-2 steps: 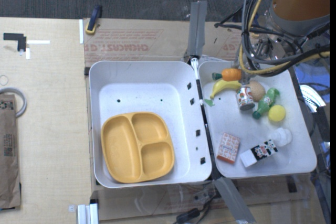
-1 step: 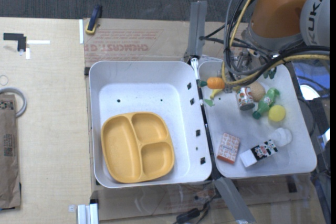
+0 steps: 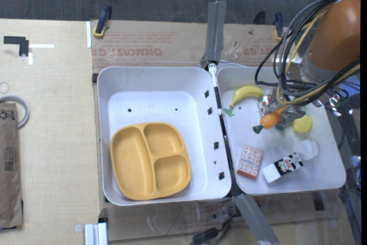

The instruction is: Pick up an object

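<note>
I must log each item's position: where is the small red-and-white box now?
The small red-and-white box lies in the right white bin, near its front left, beside the black-and-white carton and below the orange carrot-like toy.

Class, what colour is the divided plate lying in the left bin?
Yellow-orange all over; the divided plate shows clearly in the camera view.

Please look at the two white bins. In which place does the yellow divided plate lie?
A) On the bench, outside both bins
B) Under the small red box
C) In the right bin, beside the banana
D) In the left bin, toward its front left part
D: the yellow divided plate lies flat inside the left bin, while the banana and the small red box are in the right bin.
</note>
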Controlling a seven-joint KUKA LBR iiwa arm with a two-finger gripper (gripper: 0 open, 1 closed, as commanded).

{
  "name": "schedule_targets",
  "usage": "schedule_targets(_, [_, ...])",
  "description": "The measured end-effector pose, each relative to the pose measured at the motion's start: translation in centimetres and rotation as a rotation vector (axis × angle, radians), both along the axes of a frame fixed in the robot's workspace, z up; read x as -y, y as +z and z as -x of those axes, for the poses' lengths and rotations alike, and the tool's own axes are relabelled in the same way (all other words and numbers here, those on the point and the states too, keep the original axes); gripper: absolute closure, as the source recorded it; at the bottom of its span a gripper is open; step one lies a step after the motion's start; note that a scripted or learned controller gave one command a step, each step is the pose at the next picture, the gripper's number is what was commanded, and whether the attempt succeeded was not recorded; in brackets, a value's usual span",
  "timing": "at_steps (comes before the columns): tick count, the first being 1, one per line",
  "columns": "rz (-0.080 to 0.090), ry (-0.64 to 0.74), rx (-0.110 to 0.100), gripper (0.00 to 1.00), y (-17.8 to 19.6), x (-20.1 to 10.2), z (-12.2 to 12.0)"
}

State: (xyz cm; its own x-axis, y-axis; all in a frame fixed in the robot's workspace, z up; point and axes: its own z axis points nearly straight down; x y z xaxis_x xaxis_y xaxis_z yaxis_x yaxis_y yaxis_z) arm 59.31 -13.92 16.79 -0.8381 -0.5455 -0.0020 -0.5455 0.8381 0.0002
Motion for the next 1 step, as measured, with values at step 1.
schedule_targets(1, [0.000,0.226,0.003,1.00,2.62,-2.91,-1.54])
